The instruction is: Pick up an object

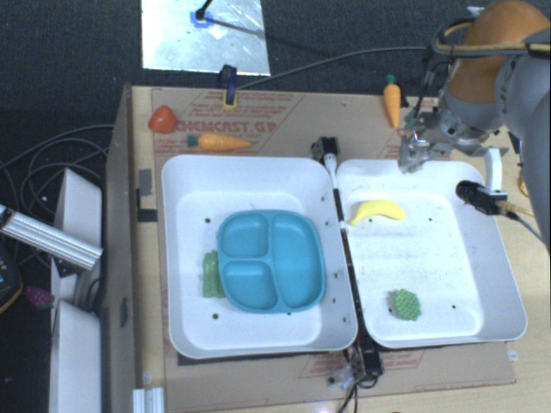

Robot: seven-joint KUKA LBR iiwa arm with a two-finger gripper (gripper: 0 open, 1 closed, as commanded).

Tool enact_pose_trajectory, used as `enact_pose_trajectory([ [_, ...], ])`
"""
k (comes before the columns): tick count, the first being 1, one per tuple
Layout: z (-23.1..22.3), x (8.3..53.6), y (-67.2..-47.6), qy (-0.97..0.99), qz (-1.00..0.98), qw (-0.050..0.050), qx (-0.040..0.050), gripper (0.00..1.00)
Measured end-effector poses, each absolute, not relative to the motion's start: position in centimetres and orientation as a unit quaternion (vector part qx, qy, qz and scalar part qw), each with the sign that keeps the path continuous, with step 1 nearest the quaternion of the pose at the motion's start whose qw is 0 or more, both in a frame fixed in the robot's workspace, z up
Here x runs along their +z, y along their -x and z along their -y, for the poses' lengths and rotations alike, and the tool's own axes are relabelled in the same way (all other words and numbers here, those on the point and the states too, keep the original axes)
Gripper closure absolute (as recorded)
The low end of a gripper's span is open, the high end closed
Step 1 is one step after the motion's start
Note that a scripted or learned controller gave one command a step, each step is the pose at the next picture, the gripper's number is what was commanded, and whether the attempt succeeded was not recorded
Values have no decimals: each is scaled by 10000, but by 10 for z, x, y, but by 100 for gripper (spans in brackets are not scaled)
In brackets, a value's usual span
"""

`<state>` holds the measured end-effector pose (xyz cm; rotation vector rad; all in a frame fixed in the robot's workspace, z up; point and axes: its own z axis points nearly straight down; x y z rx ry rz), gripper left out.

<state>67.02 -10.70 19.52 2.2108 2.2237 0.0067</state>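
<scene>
- The grey arm with the orange band comes in from the upper right, and its small metal two-finger gripper hangs over the far rim of the right shallow white plastic bin.
- Honestly can't tell how the gripper is set, it's too small and blurry here. Nothing visible in it though.
- In the right bin there's a yellow toy banana near the divider side, below and a bit left of the gripper, not touching it.
- Same bin, near the front edge: a bumpy green broccoli-looking toy, well apart from the banana.
- The left shallow white plastic bin has a blue sectioned plastic plate, with a green blocky piece tucked against its left side.
- On the cardboard behind the bins: an orange toy carrot, a red-orange toy tomato-ish thing, and another small orange carrot near the arm.
</scene>
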Motion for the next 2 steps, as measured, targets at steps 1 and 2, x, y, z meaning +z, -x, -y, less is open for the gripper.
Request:
enact_pose_trajectory([
  [1,107,193,-669,-7053,-7089,16,8,0],
  [2,114,91,-657,-7067,-7075,-13,-10,0],
])
